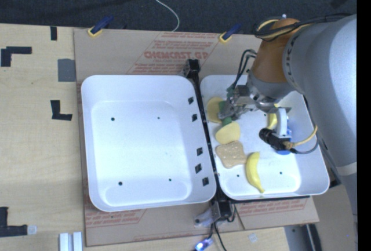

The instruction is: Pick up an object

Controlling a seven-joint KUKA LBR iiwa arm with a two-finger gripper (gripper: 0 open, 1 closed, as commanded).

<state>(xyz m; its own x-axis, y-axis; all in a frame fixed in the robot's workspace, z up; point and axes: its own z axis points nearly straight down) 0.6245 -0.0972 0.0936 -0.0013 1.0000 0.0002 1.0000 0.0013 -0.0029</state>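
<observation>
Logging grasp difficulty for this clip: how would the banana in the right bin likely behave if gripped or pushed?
The banana looks like a smooth, glossy toy, so it may slip in a grip. Its curved, tapering shape would probably pivot or spin when pushed rather than slide straight. It lies apart from the tan bread-like piece, near the right bin front wall, so a push could pin it there.

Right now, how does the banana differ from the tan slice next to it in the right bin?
The banana is bright yellow, long and curved; the tan slice is pale beige, flat and roughly square. The banana lies nearer the bin's front edge, while the slice sits closer to the divider between the bins. Both lie loose on the floor of the right bin, apart from the gripper, which is over a yellow piece further back.
</observation>
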